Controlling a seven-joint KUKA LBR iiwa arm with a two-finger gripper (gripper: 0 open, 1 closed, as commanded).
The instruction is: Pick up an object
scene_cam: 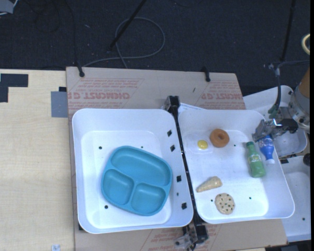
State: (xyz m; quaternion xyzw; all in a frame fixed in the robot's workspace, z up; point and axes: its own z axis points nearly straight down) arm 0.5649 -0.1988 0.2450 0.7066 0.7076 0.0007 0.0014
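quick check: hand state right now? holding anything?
Hand: over the right bin's far right edge, above a small blue-and-white bottle; open or closed cannot be told, and no object is visibly held.

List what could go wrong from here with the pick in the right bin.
1. The gripper sits at the right bin's far edge, right by the blue bottle and the green bottle; closing there could catch both or knock one over.
2. The donut and yellow piece lie close together, so a grab there may nudge the other.
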